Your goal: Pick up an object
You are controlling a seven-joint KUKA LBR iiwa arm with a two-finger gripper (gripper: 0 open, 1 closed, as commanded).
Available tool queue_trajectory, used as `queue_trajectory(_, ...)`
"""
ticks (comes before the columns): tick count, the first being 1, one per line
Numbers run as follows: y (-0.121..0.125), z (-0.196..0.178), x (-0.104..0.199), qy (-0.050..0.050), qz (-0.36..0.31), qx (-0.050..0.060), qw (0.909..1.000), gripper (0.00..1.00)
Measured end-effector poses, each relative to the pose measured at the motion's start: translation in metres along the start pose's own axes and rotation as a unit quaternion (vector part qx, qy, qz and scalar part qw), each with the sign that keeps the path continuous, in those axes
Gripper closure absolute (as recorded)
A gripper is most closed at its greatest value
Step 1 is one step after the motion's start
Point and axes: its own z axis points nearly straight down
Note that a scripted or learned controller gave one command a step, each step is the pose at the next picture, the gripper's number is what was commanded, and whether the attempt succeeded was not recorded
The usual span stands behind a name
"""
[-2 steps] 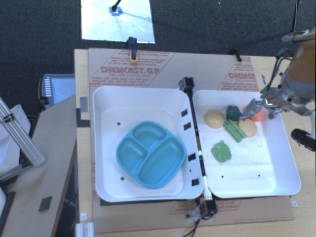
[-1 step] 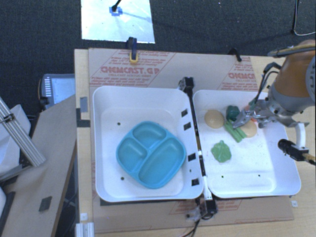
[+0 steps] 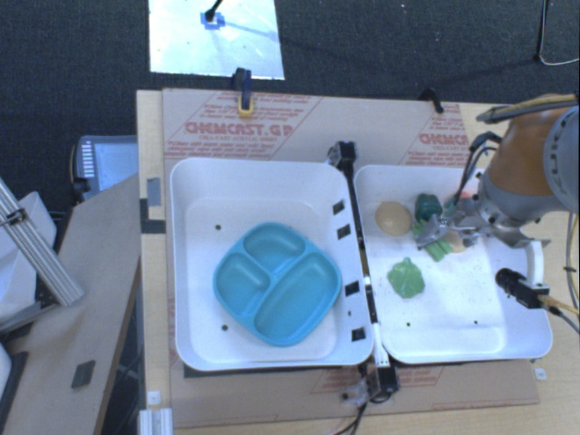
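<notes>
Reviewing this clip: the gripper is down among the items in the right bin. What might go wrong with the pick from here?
1. The gripper sits in a tight cluster: the dark green object and the beige round object lie close by, so it may nudge or catch a neighbour instead of one clean item.
2. The beige object looks rounded and may roll if bumped.
3. The light green object lies apart, so this descent likely misses it.

Even, diffuse overhead light is falling on the scene. The two shallow white plastic bins (image 3: 263,188) are reading bright, near blown out. The shiny square metal sheet (image 3: 216,25) up top is glaring bluish. Shadows are staying soft and short. The whole frame is looking slightly soft and grainy, with dark carpet (image 3: 63,53) underexposing.
</notes>
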Motion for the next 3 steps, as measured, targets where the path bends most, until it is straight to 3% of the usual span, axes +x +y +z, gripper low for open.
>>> queue_trajectory(1,0.001,-0.013,-0.001,-0.001,0.000,-0.003,1.0000,1.00)
queue_trajectory(3,0.003,-0.101,0.010,-0.001,-0.002,-0.002,1.0000,1.00)
